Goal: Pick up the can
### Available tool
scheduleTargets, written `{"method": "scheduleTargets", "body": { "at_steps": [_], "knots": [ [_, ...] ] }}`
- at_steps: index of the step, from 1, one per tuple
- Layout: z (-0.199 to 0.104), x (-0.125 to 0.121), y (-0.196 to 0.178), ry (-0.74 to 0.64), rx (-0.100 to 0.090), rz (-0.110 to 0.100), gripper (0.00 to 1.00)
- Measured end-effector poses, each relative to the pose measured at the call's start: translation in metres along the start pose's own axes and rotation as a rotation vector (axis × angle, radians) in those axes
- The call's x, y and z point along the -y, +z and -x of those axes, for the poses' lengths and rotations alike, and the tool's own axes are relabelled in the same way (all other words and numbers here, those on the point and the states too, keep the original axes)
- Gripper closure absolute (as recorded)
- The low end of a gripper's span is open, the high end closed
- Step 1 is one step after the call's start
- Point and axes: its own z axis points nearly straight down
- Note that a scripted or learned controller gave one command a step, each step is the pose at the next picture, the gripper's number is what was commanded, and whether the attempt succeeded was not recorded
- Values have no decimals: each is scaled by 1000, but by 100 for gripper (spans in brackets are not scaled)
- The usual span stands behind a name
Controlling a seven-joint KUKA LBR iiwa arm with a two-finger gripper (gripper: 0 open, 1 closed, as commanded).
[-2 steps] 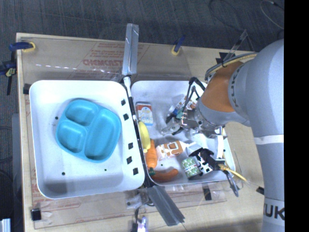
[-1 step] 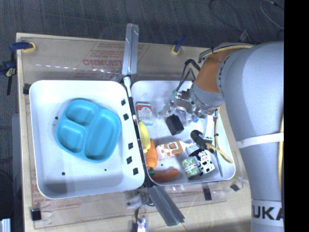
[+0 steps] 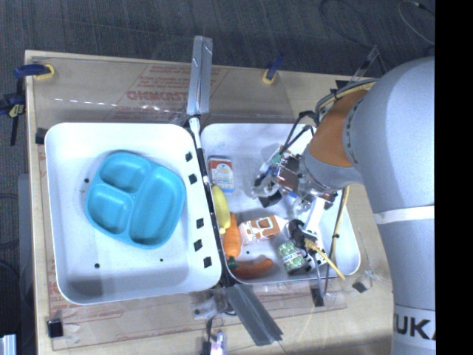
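A small green can (image 3: 293,257) lies in the front right part of the right bin (image 3: 244,135), next to an orange-and-white carton (image 3: 261,229). My gripper (image 3: 285,198) hangs low over the middle of that bin, just behind and above the can. Cables and the wrist's metal parts crowd around it. Nothing can be seen held in it.
Also in the right bin are a red-and-white packet (image 3: 220,173) at the back left, a banana (image 3: 219,205), a carrot (image 3: 231,239) and a sausage (image 3: 251,268) along the front. In the left bin (image 3: 66,198) lies a blue divided tray (image 3: 137,198). The grey arm (image 3: 392,168) fills the right side.
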Motion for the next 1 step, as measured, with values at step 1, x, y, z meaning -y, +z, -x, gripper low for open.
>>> {"method": "scheduleTargets", "body": {
  "at_steps": [1],
  "knots": [
    [-23, 27, -55, -46, -1, 3, 0]
  ]
}}
